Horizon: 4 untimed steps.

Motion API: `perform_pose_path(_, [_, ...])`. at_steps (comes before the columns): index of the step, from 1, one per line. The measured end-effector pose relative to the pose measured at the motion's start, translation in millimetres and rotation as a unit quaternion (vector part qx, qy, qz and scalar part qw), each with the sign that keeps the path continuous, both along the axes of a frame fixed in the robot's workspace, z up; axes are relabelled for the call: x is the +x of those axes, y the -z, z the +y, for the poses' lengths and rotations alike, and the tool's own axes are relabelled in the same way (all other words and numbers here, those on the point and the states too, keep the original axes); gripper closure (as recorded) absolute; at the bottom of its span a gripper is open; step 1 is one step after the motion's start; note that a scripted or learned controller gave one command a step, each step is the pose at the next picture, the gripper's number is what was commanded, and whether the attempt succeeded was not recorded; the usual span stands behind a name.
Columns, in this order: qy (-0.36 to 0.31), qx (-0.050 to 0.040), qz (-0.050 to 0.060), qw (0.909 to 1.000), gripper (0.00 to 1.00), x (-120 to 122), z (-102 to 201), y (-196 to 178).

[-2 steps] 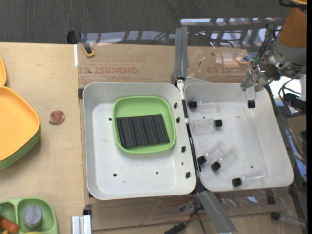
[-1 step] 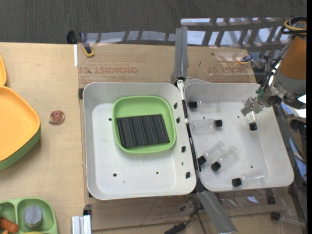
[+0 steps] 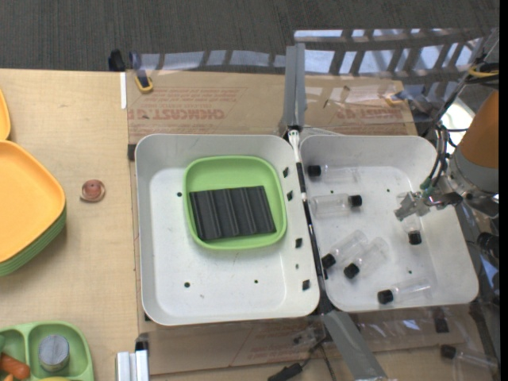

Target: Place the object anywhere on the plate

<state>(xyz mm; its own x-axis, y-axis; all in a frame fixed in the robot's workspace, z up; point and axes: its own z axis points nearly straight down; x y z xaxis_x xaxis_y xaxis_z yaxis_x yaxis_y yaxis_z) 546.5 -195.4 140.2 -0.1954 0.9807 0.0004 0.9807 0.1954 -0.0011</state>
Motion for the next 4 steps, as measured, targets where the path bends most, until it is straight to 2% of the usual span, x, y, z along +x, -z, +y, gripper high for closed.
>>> perform_pose_path(1, [-0.106,0.0003,0.0,0.9943,1.0,-65.2,22.4,-44.0])
perform_pose_path(2, [-0.106,0.0002,0.0,0.9943,0.0,-65.2,22.2,-44.1])
perform_pose_path(3, [-0.029,-0.0006,-0.001,0.9996,0.0,-68.4,-13.1,-99.2])
perform_pose_path(4, [0.094,-0.0008,0.0,0.9956,0.0,-68.9,-27.3,-115.0])
